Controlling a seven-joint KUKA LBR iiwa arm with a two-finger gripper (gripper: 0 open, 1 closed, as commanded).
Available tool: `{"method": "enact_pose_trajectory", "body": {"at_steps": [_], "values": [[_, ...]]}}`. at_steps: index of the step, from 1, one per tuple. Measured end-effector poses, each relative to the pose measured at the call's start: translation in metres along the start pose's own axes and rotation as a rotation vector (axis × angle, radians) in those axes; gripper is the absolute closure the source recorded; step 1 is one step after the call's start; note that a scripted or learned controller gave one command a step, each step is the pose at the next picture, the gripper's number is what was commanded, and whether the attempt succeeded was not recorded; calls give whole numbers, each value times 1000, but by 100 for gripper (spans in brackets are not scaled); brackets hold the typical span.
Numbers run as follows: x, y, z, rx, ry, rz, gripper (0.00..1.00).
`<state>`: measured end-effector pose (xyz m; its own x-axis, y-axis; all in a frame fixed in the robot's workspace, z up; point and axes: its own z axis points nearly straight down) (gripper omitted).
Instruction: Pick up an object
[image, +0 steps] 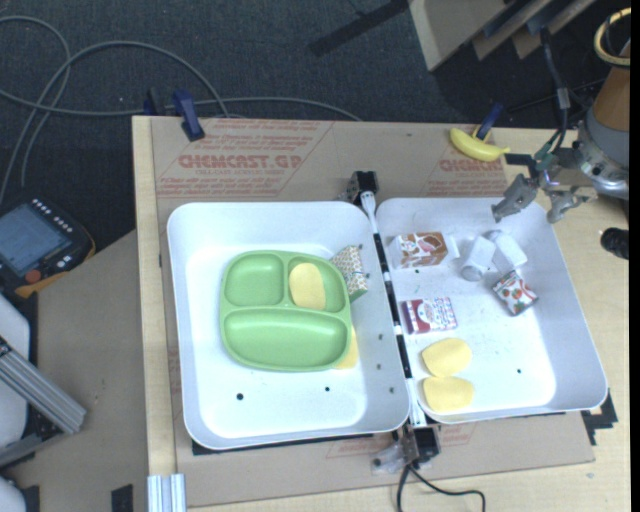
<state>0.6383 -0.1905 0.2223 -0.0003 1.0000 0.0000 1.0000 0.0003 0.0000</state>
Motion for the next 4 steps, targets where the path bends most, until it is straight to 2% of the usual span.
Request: {"method": "enact_pose_trajectory", "body": {"at_steps": [1,2,3,4], "values": [[-32,-27,82,1,0,1,0],[-22,-46,138,1,1,0,0],[-22,-46,127,-1,0,0,100],[54,-60,137,0,1,-1,100]]}}
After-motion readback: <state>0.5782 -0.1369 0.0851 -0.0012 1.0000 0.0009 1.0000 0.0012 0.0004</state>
